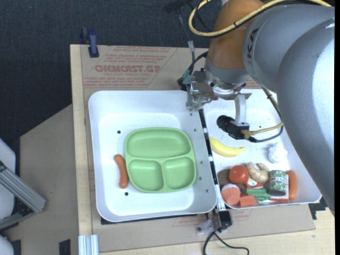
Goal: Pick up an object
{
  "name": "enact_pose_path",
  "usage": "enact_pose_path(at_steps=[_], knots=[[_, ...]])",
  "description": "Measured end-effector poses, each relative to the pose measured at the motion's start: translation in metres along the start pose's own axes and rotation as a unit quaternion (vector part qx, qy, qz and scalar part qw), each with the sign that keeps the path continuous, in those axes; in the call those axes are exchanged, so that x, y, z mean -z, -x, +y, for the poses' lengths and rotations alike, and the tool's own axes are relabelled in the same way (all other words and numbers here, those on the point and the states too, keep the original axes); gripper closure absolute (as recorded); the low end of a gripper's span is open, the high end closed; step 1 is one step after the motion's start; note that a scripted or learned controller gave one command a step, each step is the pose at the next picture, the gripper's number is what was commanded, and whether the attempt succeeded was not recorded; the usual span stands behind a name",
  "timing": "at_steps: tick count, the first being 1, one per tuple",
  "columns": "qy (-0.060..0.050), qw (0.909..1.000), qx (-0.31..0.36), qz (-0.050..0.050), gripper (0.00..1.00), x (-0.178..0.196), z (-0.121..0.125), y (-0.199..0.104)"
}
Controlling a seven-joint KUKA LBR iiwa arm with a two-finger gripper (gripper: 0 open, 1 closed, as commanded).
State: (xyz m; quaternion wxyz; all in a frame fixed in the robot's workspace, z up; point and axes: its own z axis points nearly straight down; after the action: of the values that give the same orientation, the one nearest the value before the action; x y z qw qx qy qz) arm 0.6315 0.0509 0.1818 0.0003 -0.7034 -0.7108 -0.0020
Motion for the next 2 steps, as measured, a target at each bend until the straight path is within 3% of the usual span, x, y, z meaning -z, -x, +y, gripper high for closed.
enact_pose_path(at_steps=[1,2], knots=[[-0.003,0.9999,-0.010,-0.003,1.00,0.003,-0.038,0.100],[0.000,1.0000,0.001,0.001,1.00,0.003,0.000,-0.030]])
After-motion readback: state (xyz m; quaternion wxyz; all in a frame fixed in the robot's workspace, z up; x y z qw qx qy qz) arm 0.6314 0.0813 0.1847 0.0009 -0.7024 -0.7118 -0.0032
